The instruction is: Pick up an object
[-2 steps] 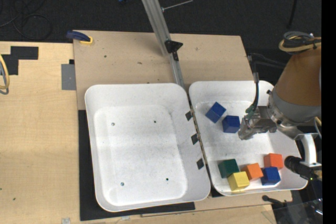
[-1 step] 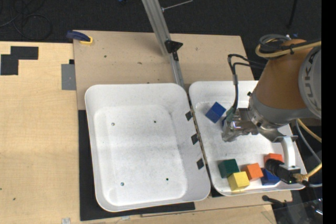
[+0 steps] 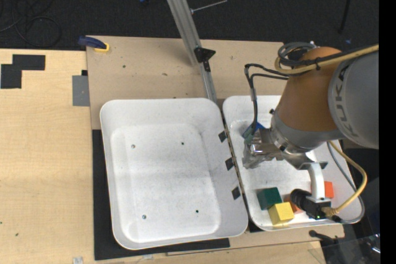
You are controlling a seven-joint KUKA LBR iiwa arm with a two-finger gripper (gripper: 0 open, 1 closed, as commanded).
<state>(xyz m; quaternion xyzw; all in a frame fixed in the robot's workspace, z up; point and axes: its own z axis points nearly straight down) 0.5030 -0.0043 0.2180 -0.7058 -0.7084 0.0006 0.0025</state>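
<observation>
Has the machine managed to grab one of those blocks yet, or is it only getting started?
Nothing looks picked up yet. The green block and yellow block sit in the right bin, near its front edge. In hand: the arm is over that bin, its tool above the bin floor, back from the blocks, with nothing visibly in it. Left to do: reach a block, grip it and lift.

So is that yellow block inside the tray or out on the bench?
Inside. The yellow block lies in the right tray, near its front edge, beside a green block.
</observation>
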